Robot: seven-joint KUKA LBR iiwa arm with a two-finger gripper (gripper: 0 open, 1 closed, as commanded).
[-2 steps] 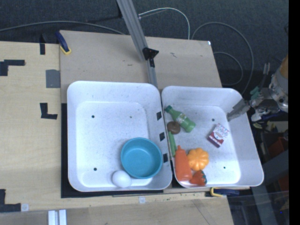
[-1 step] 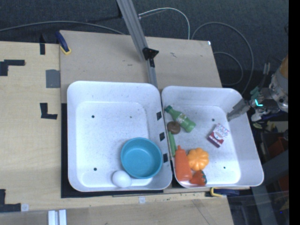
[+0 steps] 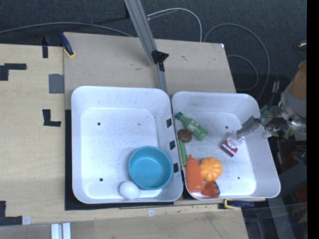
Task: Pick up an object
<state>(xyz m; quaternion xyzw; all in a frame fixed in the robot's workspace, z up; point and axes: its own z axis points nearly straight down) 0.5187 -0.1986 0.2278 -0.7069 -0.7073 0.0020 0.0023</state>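
The arm reaches in over the right bin's (image 3: pixel 259 108) right edge, wrist tilted down and leftward. Its gripper (image 3: pixel 239 133) hangs just above a small red-and-white packet (image 3: pixel 230 146) near that edge; whether the jaws are spread I cannot tell.

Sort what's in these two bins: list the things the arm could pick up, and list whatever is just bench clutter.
Candidates to pick up:
- green bottle
- brown ball
- orange bottle
- small pumpkin
- red-and-white packet, nearest the gripper
- blue bowl
- white ball

Just lying about:
- metal pole
- cables
- black tape marks
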